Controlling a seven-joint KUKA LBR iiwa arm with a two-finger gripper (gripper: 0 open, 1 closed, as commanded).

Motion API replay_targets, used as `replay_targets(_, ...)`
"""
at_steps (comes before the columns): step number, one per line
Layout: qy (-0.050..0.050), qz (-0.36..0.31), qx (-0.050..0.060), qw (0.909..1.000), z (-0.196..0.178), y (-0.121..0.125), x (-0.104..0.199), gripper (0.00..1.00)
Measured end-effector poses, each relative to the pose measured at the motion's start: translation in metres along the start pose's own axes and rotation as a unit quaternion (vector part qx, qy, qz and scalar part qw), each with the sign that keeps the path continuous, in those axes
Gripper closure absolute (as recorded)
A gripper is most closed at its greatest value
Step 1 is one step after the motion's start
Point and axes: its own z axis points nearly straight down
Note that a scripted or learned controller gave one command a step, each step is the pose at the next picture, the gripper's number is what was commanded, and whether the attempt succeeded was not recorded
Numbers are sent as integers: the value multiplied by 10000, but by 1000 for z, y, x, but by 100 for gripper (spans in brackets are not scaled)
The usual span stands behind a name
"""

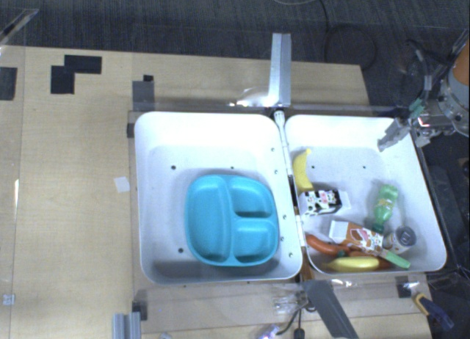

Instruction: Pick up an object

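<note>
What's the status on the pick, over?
End effector above right bin's far right rim, holding nothing. Green bottle, bananas, carrot untouched in that bin. Blue tray in left bin. Path down clear.

Lying in the left bin [150, 183], toward its near right: a divided tray [231, 219]. Crowding the right bin [352, 143]: a banana [301, 170] along the left wall, a carton [322, 201] just nearer, a bottle [382, 207] to the right, a second banana [354, 263] against the near wall. Hovering over that bin's far right corner: the gripper [400, 130].
</note>
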Motion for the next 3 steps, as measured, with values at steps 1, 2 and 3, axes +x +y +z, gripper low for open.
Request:
replay_targets(1,5,-148,20,9999,148,-43,-16,0)
replay_targets(2,3,-148,15,9999,147,-43,-16,0)
replay_targets(3,-23,-765,-42,9971,161,-89,-12,0)
